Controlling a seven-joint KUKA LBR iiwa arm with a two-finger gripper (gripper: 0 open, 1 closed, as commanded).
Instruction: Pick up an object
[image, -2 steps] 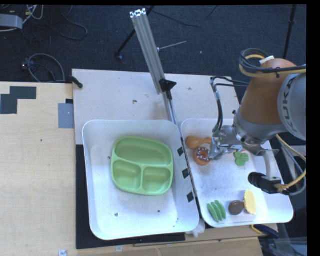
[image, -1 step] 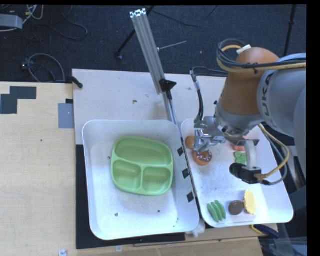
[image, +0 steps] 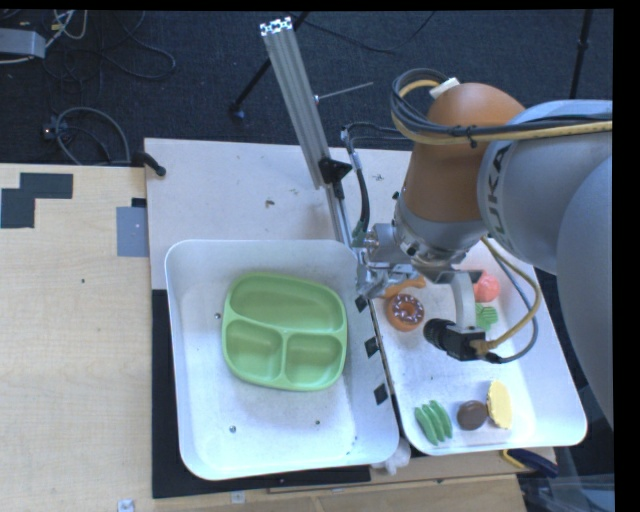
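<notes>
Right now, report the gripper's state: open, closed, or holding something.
Gripper: cannot be told; the wrist hides it. It hangs over the right bin, just above the donut.

I count two white bins, the left bin (image: 200, 400) and the right bin (image: 550, 420). In the left one lies one green divided plate (image: 285, 332). In the right one I see one chocolate doughnut (image: 405, 310), one green bean pod piece (image: 433, 422), one small brown round item (image: 471, 415), one yellow piece (image: 499, 405), and one red-and-green item (image: 486, 298).
</notes>
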